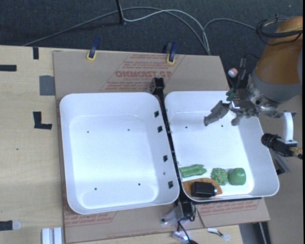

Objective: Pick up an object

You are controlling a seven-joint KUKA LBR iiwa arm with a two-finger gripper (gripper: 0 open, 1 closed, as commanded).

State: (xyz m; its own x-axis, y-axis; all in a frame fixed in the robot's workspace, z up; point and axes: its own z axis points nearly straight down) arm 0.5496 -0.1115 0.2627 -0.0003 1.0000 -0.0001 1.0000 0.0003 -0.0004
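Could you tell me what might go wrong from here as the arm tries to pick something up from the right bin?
1. The green pepper, broccoli, green ball and black object lie bunched at the right bin's near edge, so the tool may nudge neighbours or grab two.
2. They sit close to the rim and the divider, so a finger might strike either.

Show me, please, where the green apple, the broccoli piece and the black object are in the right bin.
green apple [237, 176], camera view, middle of its top
broccoli piece [219, 175], camera view, centre of its bumpy head
black object [203, 189], camera view, centre of its upper face
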